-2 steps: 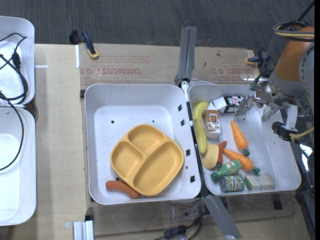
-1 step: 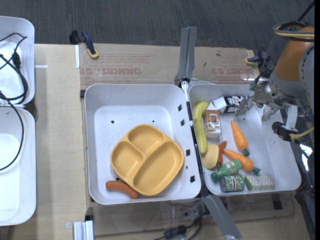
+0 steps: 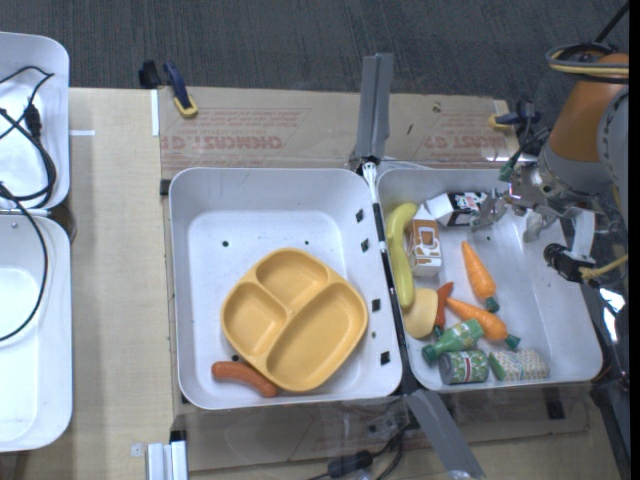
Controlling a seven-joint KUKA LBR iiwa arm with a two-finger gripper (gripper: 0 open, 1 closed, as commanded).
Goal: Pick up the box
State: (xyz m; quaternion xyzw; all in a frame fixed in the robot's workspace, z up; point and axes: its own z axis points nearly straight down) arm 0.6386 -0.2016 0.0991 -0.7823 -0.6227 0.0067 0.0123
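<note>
A small white and orange box [image 3: 425,247] lies in the right bin [image 3: 570,360], close to its left wall and beside a yellow banana [image 3: 401,253]. A second small carton, black and white [image 3: 459,206], rests at the bin's far side. My gripper [image 3: 508,221] hangs over the far right part of this bin, just right of the black and white carton. Its fingers are spread and it is open, with nothing between them. The grey arm with its orange band [image 3: 580,128] comes in from the right.
The right bin also holds two carrots [image 3: 478,271], a green bottle [image 3: 453,340], a can [image 3: 463,367] and a yellowish fruit [image 3: 423,313]. In the left bin [image 3: 200,268] sit a yellow divided plate [image 3: 293,318] and a sausage [image 3: 243,376].
</note>
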